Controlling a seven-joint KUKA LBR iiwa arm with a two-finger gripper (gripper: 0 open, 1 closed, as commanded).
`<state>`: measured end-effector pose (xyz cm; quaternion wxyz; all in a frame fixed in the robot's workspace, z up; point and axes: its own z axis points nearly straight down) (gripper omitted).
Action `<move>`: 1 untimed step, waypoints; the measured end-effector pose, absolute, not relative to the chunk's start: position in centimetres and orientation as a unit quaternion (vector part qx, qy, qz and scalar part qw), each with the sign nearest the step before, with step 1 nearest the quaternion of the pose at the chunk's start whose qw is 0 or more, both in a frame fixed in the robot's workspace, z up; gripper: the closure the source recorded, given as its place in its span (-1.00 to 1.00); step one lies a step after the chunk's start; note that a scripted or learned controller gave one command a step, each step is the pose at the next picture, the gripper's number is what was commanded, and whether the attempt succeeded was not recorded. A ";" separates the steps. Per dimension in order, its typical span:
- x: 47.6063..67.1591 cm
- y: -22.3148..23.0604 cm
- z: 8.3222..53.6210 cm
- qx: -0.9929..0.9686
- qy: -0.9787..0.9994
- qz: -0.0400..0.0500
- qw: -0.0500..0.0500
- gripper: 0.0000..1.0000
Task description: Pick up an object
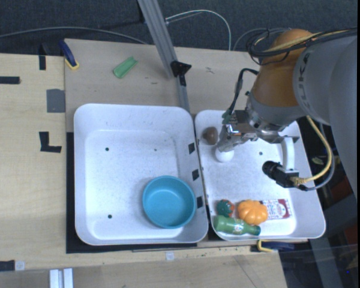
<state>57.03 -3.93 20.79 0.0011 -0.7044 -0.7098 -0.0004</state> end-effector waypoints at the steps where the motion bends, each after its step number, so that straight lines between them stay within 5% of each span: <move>1: 56.7 1.1 20.2 -0.705 -0.710 0.000 0.002 1.00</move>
